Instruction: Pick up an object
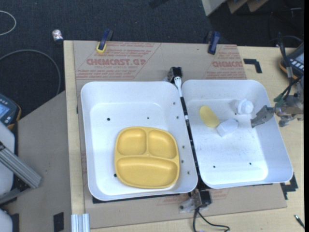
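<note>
Gripper (260,117) hung at the right rim of the right bin (277,144), its grey tip poking leftward over the bin floor; whether it was parted or closed could not be told, and nothing showed between its tips. Largest on the bench, the left bin (91,129) carried a yellow divided plate (146,157) toward its near side, with open floor behind it. In the right bin, the near half lay open. A yellow oval piece (209,116) sat in the far left part, long axis running from far-left to near-right. Just beside it lay a white block (227,127), and a small white cap (244,106) sat near the gripper's tip
</note>
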Controlling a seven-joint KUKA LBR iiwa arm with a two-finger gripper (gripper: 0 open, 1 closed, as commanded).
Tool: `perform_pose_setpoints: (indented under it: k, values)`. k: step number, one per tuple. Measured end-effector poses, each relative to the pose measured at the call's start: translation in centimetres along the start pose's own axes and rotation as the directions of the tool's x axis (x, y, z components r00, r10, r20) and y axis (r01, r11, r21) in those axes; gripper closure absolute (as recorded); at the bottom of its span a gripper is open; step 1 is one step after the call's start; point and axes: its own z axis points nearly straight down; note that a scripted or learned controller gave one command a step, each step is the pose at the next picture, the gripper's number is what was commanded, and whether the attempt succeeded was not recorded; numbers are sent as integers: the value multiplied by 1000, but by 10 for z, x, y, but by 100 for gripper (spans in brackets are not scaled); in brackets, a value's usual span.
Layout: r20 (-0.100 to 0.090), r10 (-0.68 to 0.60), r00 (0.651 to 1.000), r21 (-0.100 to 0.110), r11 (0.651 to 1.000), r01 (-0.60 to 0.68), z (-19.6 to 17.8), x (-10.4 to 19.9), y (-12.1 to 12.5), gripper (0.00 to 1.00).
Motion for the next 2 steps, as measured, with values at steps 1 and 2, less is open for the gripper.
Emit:
perform_pose_setpoints:
  k: [1,2]
  values:
    - [-4,-2,1000,5,1000,2,-6,35,-39,0]
    - [-8,-4,1000,17,1000,4,149,95,-41,0]
